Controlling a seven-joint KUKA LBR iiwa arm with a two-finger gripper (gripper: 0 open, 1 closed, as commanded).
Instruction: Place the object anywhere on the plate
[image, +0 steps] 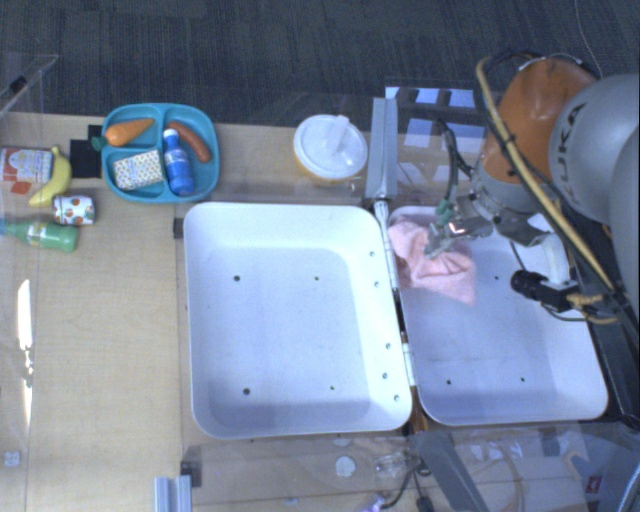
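**Gripper down on the pink cloth, grasp step in hand**

Camera view: the arm (590, 130) reaches in from the right, and its gripper (447, 232) sits low over the top-left corner of the right bin (520, 390). Directly beneath and around the tool lies a crumpled pink cloth (440, 270), the likely object of the task (nothing else lies in either bin). The cloth bunches up to the tool's tip and spreads away below it and to its left, toward the divider between the bins. Whether the tool is spread, pressed together or pinching fabric I cannot tell; the tip is small and tangled with the cloth's folds.

The left bin (285, 400) lies well to the gripper's left. Further left and up, beyond the bins, a blue plate (205, 130) with compartments rests on the bench; a white lid (331, 147) sits nearer, up and left of the gripper.

My judgement: this is the pick-up stage, with the cloth not yet lifted off the bin floor. The next move calls for a firm pinch on a fold, a clean rise clear of the bin wall, then a long carry left to the plate.
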